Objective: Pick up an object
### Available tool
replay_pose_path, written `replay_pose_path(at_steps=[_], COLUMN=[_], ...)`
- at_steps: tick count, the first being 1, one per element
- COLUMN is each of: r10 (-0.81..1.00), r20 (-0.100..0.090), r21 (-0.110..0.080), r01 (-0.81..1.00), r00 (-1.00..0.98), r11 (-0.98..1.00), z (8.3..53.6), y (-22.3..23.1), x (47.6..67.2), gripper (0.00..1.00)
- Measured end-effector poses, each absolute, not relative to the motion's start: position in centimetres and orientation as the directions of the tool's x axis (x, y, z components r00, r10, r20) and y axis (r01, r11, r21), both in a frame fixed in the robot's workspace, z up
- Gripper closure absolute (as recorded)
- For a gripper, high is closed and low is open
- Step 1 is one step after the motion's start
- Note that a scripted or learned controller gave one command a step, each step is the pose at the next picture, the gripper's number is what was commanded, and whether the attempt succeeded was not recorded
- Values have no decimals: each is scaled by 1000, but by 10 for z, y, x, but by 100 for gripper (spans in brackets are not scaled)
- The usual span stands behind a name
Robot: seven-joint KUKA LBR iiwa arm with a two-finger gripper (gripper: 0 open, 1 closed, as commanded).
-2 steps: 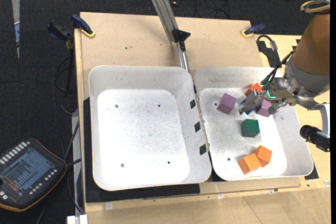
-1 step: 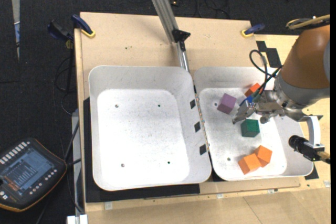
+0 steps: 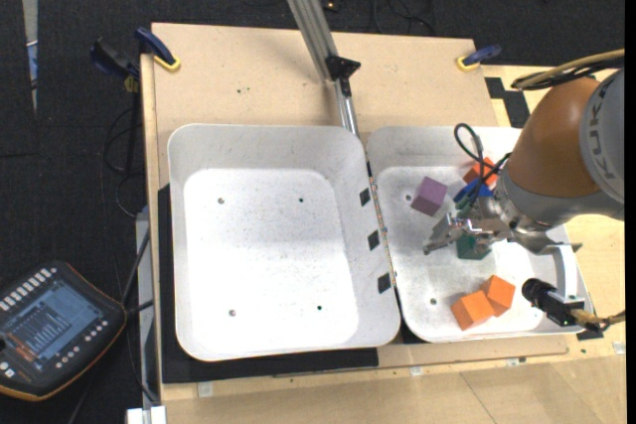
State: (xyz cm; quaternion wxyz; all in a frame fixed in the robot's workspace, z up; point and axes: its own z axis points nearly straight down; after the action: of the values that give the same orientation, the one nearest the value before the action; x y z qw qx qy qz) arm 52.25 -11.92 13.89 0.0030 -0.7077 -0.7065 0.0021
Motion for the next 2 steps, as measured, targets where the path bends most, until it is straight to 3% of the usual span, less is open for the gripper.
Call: replay_pose_path(at_steps=[1, 2], r10=[1000, 1000], r20=[-7, -8], r21=[22, 24], r01=[1000, 1000], r00=[0, 1], r11=[0, -1], z=[123, 132], y=[-121, -122], x=[529, 530], gripper=[0, 100])
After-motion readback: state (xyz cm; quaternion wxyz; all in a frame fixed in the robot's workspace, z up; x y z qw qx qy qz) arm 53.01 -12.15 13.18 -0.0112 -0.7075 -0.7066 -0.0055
